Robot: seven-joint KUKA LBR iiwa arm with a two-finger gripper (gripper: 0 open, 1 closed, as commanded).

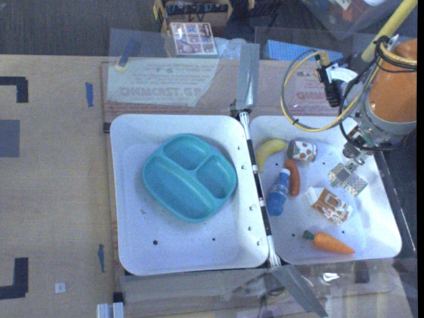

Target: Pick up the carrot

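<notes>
The carrot lies in the right bin near its front edge, orange with a small green top that points left. My gripper hangs over the right side of that bin, below the arm's orange band. It is well behind the carrot and a little to its right, with an orange and white packet lying between them. Nothing shows in the gripper's hold.
The right bin also holds a yellow banana, a blue bottle, a red sausage and a small carton. A blue divided plate lies in the left bin. Yellow cables loop behind the bins.
</notes>
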